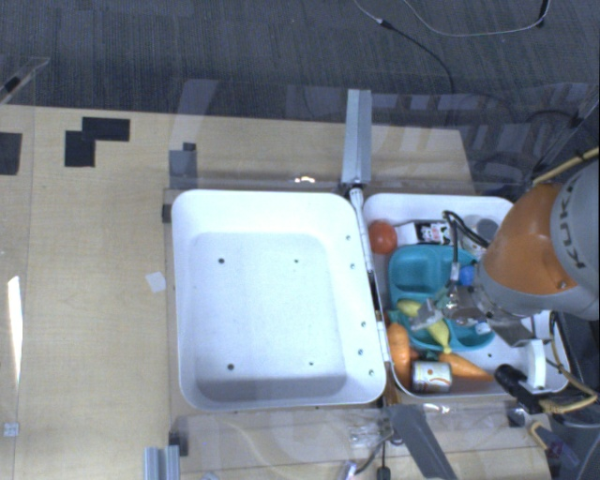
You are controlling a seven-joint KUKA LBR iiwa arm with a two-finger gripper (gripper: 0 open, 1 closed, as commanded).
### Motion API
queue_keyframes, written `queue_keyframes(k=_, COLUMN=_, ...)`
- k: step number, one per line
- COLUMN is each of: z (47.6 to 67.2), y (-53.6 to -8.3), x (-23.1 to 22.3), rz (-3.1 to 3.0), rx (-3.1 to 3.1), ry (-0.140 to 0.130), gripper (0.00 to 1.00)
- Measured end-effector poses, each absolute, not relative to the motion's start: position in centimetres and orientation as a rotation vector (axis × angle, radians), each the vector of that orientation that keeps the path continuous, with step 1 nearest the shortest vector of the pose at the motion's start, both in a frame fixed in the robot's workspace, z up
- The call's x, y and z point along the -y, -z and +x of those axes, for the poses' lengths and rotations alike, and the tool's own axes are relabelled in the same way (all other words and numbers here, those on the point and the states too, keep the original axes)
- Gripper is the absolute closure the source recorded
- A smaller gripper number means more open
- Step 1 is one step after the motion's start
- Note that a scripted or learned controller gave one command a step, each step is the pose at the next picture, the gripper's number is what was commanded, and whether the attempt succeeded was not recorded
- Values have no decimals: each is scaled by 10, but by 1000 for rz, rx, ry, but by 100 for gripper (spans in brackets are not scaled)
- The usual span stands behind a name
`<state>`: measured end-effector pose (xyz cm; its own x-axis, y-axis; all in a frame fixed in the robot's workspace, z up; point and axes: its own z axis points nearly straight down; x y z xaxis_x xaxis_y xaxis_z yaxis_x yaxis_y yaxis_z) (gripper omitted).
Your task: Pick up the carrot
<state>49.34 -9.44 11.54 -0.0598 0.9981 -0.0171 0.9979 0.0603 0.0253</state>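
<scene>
This is a robotics lab, a test cell built for automated picking. Two shallow white bins sit side by side on a pale wooden bench [84, 309]: the left bin [187, 281] and the right bin [412, 206], which holds a jumble of toy food and small household items. A grey metal rail [356, 141] stands just behind the seam between the bins. Black marker patches [94, 139] are fixed to the bench well to the left of the left bin. A loose black cable [450, 23] trails over dark carpet [187, 47] behind the bench. The industrial arm [534, 253] reaches over the right bin.
</scene>
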Motion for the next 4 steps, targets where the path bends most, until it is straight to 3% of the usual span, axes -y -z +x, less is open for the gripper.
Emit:
queue_keyframes(k=1, z=502, y=-186, x=80, rz=1873, rx=-2515, ry=-6, gripper=0)
queue_keyframes(k=2, z=491, y=-109, x=92, rz=2008, rx=-2395, ry=-7, gripper=0)
queue_keyframes(k=3, z=489, y=-134, x=107, rz=1702, rx=-2632, ry=-5, gripper=0)
queue_keyframes(k=4, z=498, y=-99, x=100, rz=1385, rx=-2768, ry=-6, gripper=0)
